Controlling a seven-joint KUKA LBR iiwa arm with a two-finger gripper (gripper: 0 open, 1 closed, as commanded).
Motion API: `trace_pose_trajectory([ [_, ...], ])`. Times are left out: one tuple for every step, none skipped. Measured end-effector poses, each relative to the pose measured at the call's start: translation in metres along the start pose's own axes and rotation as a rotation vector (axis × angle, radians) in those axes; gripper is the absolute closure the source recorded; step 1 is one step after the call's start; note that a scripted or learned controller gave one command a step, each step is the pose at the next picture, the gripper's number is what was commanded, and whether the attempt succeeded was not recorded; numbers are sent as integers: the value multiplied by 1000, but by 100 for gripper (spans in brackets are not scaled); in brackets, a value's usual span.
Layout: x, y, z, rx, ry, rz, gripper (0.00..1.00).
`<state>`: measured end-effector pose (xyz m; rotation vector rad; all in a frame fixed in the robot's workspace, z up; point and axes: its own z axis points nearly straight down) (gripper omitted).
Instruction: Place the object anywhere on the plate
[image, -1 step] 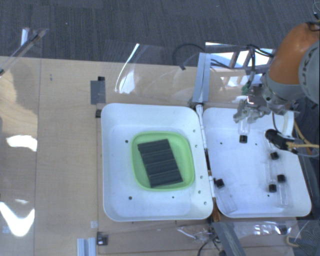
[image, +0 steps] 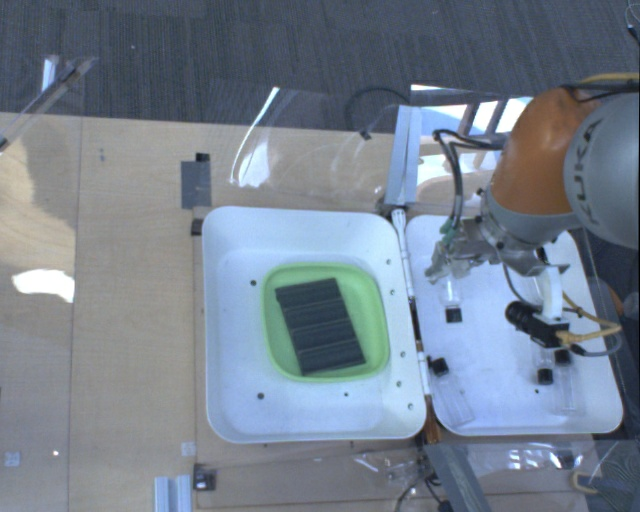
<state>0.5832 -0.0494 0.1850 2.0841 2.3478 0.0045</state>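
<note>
Dark ribbed block (image: 319, 326) lying flat on the green plate (image: 374, 300) in the left bin (image: 228, 300). Tool (image: 449, 290) over the right bin (image: 600, 400), apart from the block; grip state cannot be told. No legible writing.

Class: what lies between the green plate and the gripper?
In the camera view, the two bins' adjoining rims lie between the plate and the gripper, then bare floor of the right bin.

No text, label, brand, number or sign can be read anywhere in the camera view: nothing legible stands on the arm, on the white bins, on the green plate, or on the desk around them.
</note>
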Motion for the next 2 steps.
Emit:
trace_pose_trajectory([
  [57,-11,0,0,0,-138,100],
  [56,-11,0,-1,0,-137,0],
])
